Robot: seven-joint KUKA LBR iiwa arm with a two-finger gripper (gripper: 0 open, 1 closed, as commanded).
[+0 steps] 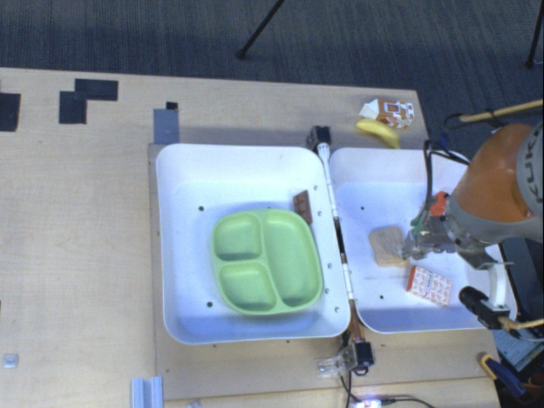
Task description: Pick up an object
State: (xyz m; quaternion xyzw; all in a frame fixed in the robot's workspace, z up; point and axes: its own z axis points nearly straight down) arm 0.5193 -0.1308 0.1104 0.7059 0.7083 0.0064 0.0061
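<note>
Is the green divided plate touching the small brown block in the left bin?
Cannot tell. In the camera view the brown block sits right at the upper right rim of the green plate; no clear gap shows, and no clear contact either.

The light wooden bench (76,245) carries two shallow white bins side by side, the left bin (174,228) and the right bin (374,172), their inner rims touching. Near the bench's far edge, just beyond the right bin, lie a banana (377,131) and a small packet (391,110). Black patches (85,99) mark the bench's far left, and a small grey block (166,126) stands at the left bin's far corner.
</note>
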